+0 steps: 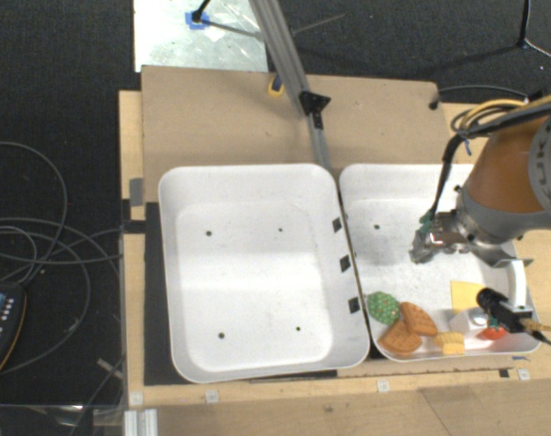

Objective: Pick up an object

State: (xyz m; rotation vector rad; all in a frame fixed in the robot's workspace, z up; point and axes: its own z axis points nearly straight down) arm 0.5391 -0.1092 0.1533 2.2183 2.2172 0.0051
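Arm: grey with an orange band, reaching in from the right over the right bin (384,189).
Gripper (427,243): hangs above the bin's bare middle; how its tips stand, I cannot tell.
Objects: green ball (382,306), two brown waffles (409,328), yellow block (466,293) and small bits lie along the near wall.
Left bin (248,271): beside it, touching.
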